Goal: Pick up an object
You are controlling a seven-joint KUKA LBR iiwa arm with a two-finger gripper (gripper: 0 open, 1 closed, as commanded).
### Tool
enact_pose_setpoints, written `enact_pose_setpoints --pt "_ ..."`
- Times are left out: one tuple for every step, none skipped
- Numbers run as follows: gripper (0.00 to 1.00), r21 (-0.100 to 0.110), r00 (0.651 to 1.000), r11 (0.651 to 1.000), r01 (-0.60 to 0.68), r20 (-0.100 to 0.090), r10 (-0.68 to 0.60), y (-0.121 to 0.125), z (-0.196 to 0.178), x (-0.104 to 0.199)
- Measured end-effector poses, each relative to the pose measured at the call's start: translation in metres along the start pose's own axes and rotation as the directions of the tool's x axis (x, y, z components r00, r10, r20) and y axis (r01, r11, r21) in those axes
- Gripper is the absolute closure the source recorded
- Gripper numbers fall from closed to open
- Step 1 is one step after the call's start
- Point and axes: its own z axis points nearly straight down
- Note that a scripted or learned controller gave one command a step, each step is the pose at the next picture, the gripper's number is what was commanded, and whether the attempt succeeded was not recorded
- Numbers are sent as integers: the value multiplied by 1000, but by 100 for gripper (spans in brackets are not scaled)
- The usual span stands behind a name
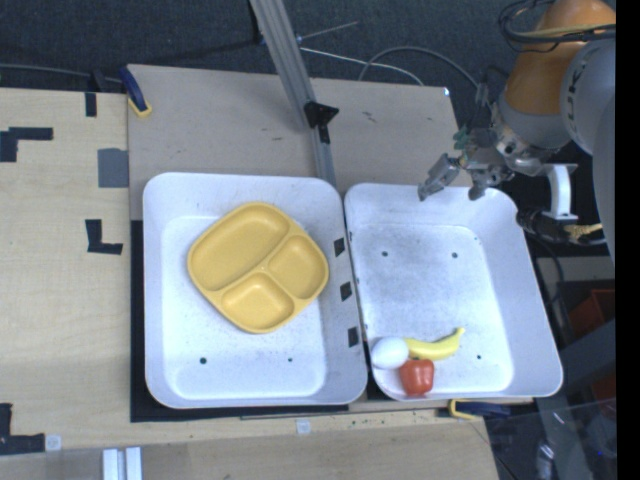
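While you watch: end effector (pixel 455 180) is spread, grasping nothing, above right bin's (pixel 500 218) far edge.
Objects: banana (pixel 437 345), egg (pixel 390 352), tomato (pixel 417 375) crowd its near-left corner.
Risk: fingers may hit the wall.

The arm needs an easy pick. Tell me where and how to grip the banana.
Grip the banana across its middle, coming straight down from above. It lies flat and curved in the right bin, and an egg and a red fruit crowd its left end, so keep toward the free right half.
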Motion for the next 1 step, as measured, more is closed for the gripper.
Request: enact_pose_setpoints --pt "0 0 1000 1000 0 0 0 0 0 0"
